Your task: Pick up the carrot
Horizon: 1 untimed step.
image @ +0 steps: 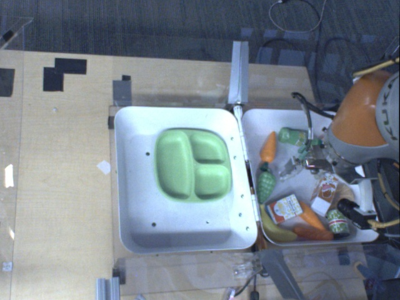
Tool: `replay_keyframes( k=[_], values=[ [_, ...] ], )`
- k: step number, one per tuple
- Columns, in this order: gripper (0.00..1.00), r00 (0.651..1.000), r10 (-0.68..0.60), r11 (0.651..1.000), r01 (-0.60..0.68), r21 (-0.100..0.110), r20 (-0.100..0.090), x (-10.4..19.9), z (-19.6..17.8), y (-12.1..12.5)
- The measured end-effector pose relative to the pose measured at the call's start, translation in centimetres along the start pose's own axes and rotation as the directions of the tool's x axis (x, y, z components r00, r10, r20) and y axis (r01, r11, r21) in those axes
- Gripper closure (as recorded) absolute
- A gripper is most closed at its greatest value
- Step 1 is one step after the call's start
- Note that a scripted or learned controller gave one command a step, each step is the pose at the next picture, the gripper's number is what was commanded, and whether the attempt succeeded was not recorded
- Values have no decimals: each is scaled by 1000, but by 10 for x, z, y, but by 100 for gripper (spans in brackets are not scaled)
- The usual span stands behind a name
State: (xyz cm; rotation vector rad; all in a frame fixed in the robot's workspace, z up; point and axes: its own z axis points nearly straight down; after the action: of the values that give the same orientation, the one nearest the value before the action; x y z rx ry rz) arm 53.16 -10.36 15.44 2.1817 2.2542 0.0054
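**Carrot lies free in right bin**

Right bin [250, 127]: cluttered. End effector [299, 162] hovers mid-bin; grip state not discernible. Carrot [269, 147] lies near the left wall, just above a green ridged toy [266, 186]. Likely light, rigid, smooth plastic; pinch across the thick middle.

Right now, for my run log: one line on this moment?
gripper over right bin | carrot lying upper left, not held | left bin: green tray

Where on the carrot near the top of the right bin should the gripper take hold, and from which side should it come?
Grip the carrot across its thick middle, coming straight down from above. It lies flat on the right bin's floor, pointing up-down in the view, so the fingers should close across its width. The green strawberry-shaped toy sits just below its lower end, so stay higher up.
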Motion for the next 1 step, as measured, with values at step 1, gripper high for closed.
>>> replay_keyframes(
  k=[1],
  values=[
    [0,994,113,994,-113,-1,1,8,-144,17]
  ],
)
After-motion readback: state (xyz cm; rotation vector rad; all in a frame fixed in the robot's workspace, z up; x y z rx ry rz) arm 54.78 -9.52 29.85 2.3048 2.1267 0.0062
